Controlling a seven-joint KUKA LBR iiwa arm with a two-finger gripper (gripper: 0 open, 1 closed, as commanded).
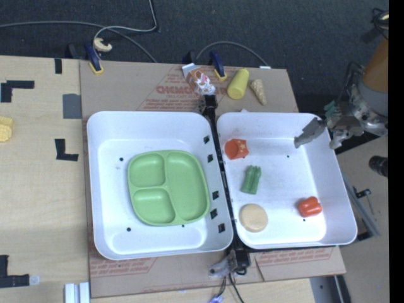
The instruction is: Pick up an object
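Observation:
The right bin holds several small items. An orange-red piece lies near its upper left corner, with a green ridged piece just below it. At the front are a tan round piece and a small red piece. My gripper hovers over the bin's upper right edge, tilted, with one grey finger pointing into the bin. It is open with nothing between its fingers. It stands well apart from every item.
The left bin carries a green divided plate. Behind the bins on the cardboard lie a yellow piece, a tan cone and a small toy. Clips and cables run along the back edge.

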